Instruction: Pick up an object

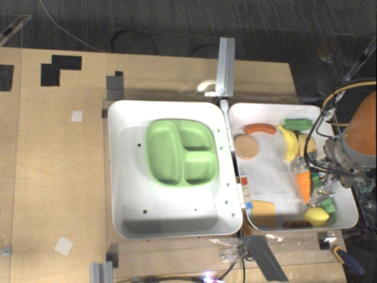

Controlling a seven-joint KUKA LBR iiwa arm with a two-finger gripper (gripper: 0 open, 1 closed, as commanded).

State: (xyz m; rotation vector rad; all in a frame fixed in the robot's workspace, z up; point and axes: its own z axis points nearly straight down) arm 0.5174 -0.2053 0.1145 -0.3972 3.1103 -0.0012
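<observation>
Carrot (303, 186) in right bin (268, 181), right side — long axis running near–far, tip toward near edge. Pincer (325, 184) just right of it, low among cables; spread or pressed together — cannot tell. Short leftward shift likely needed.

The worktop (53, 175) looks like pale, matt wood. Both white bins (123, 217) look like smooth plastic with a soft shine. The green tray (179, 152) inside the left bin looks like smooth, matt plastic. Behind that tray, the post (225, 66) looks like grey metal.
</observation>
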